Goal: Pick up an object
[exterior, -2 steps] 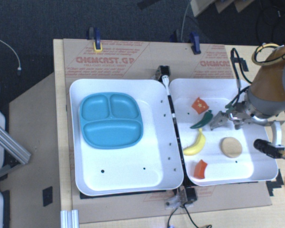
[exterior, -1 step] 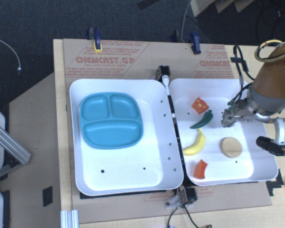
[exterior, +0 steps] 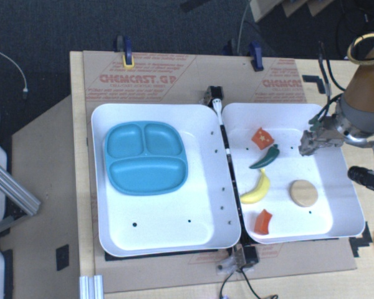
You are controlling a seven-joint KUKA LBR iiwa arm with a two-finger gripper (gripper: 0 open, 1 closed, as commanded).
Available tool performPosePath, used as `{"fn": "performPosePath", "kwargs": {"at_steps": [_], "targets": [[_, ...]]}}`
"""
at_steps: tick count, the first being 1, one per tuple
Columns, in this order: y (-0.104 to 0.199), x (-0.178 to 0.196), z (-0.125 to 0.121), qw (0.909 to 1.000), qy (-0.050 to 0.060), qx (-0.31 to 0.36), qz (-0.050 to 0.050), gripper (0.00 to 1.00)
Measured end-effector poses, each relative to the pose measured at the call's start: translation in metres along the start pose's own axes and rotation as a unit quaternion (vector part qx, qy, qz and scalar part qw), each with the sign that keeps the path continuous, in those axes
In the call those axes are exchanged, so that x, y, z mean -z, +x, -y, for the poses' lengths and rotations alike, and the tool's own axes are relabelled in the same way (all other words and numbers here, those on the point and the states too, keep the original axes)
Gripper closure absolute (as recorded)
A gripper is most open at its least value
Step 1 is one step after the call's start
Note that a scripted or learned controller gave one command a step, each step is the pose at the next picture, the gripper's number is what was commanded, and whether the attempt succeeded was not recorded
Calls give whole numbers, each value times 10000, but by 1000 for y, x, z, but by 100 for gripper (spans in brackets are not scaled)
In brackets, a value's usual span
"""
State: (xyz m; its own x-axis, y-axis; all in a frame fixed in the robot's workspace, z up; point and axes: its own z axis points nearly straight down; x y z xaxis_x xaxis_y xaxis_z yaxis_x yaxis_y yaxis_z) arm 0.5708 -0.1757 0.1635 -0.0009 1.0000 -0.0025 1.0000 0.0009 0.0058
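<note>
Bench with two shallow white bins side by side, as I see it from above. Left bin: a blue divided plate lies toward its far left corner. Right bin: an orange-red block sits near the far edge, with a dark green pepper just beside it on the near side. A yellow banana lies toward the left wall, a tan round disc rests right of centre, and a second red piece sits by the near edge. The gripper hangs over the far right part of the right bin, apart from every object; I cannot tell how its claw stands.
</note>
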Motion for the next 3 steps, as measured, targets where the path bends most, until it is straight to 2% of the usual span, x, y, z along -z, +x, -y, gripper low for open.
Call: {"fn": "performPosePath", "kwargs": {"at_steps": [1,2,3], "targets": [[-7,57,6,10000,-10,-8,6,100],[-8,80,5,10000,2,0,0,100],[45,88,11,10000,29,26,-25,100]]}}
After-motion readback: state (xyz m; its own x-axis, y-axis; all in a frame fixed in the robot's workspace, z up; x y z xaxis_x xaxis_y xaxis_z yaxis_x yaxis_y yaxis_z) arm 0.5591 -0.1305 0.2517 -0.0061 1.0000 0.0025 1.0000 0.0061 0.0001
